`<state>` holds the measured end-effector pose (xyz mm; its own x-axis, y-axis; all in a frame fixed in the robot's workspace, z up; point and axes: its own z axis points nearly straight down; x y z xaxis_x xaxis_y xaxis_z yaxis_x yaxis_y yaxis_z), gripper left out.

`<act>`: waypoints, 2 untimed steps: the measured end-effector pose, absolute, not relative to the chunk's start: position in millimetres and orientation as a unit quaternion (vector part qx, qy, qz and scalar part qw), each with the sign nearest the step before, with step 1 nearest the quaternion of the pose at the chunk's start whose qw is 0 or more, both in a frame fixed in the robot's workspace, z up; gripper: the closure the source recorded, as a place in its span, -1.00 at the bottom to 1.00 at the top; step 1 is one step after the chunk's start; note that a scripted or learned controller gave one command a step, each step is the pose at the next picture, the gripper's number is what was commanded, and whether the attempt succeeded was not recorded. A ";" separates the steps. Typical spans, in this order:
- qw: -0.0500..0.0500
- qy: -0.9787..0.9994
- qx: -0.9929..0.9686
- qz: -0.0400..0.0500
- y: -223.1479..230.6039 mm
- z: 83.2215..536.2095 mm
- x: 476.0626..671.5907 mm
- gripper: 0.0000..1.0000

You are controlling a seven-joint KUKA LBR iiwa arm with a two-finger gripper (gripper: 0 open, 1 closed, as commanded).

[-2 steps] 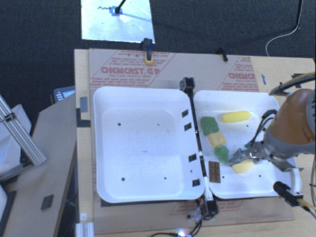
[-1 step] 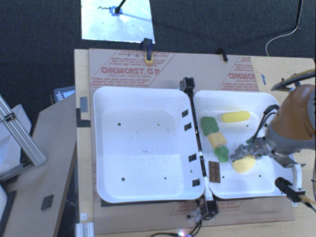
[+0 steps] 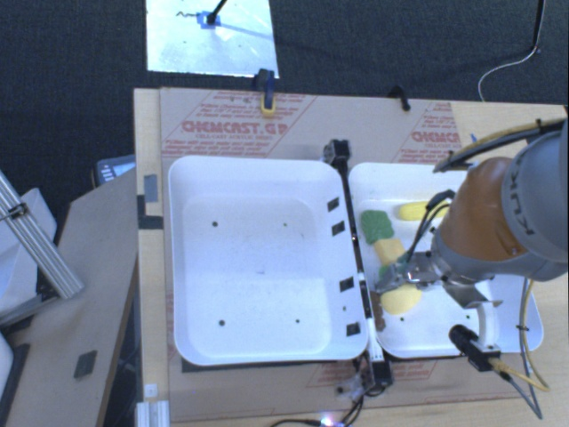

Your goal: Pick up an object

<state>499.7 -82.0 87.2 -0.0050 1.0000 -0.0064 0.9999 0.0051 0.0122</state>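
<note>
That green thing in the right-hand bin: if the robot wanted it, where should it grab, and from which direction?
Probably from straight above, pinching across its narrower width. The green object lies flat on the floor of the right bin, so its top is the open side. The bin's wall runs close on its left, and a yellow piece sits just below it, so coming in sideways looks cramped. The hand hovers nearby.

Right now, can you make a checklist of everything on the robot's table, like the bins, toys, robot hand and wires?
Surface: bench bearing left bin and right bin, side by side.
Job's things: green object, yellow objects, all in right bin.
Clutter: yellow clamp at bench's far edge.
Grippers: gripper low over right bin; fingers unclear.
Cables: white cable on dark floor.
Surroundings: shiny panel beyond bench.
</note>
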 end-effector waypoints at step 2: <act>0.001 0.710 0.704 0.002 32.4 193.3 537.6 1.00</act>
